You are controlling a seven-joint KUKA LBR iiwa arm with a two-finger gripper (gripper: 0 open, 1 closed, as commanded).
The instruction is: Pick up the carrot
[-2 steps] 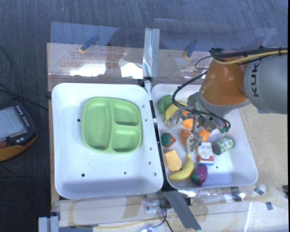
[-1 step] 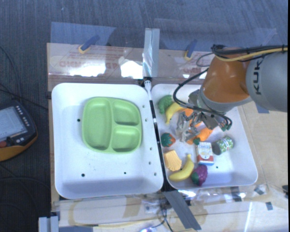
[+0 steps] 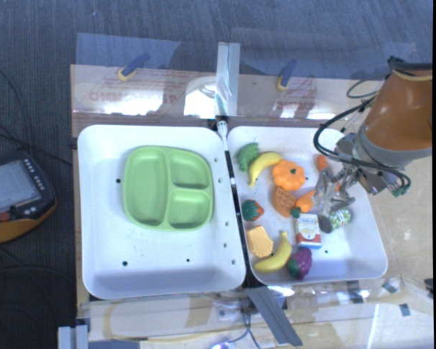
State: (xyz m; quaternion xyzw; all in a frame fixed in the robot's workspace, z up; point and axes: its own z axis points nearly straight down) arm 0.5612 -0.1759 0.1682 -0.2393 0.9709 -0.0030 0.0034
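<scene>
The carrot (image 3: 305, 203) is a small orange toy with a green end. It lies in the right bin (image 3: 363, 257) between the orange pumpkin (image 3: 288, 174) and the milk carton (image 3: 307, 231). My gripper (image 3: 334, 193) is low in the same bin, just right of the carrot and close to its tip. Its fingers (image 3: 323, 187) stand apart, so it is open. A small orange bit shows near them, but I cannot tell what it is. Nothing is clearly held.
Crowding the right bin are a broccoli (image 3: 247, 153), two bananas (image 3: 264, 166), a waffle (image 3: 282, 198), a strawberry (image 3: 252, 210), cheese (image 3: 259, 240), a purple toy (image 3: 299, 262) and a green can (image 3: 339, 217). In the left bin (image 3: 102, 267) sits a green divided plate (image 3: 168, 187).
</scene>
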